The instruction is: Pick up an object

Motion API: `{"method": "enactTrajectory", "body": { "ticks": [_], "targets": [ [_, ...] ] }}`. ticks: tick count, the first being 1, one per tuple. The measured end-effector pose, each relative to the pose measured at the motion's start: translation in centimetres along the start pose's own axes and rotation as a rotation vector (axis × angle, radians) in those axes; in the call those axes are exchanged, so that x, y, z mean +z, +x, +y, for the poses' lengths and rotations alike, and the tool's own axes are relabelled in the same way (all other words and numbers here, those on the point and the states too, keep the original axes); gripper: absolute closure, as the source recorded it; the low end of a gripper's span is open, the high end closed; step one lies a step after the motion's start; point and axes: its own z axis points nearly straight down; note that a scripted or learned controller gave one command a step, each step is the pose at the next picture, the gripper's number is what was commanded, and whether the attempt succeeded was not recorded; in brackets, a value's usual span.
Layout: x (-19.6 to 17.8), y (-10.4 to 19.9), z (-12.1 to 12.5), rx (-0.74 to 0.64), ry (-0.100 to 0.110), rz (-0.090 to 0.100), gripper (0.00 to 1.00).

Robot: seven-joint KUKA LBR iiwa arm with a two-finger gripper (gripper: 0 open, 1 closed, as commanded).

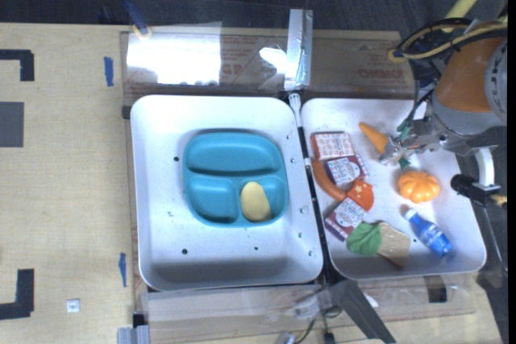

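Observation:
The right white bin [472, 254] holds several small items. An orange carrot [374, 136] lies near its back, with an orange pumpkin [418, 186] to the right of centre. A blue bottle [428, 234] lies near the front right. Three red-and-white packets [333, 146] sit along the left side by a curved orange sausage [326, 182] and a red-orange piece [360, 194]. A green leaf [365, 238] and a tan bread slice [393, 245] rest at the front. My gripper [401, 144] hangs low over the bin, just right of the carrot's thick end and above the pumpkin.
The left white bin [153, 173] carries a blue divided plate [234, 173] with a yellow egg-shaped thing [255, 201] in its lower right compartment. A clear plastic sheet [201, 52] and a metal divider [297, 48] stand behind the bins. Cables [427, 36] loop above the wrist.

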Motion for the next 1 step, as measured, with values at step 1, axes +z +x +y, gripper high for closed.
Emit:
{"method": "enactTrajectory", "body": {
  "ticks": [1],
  "targets": [
    [0.74, 3.45, 3.75, -0.027, 0.053, 0.014, 1.00]
  ]
}}
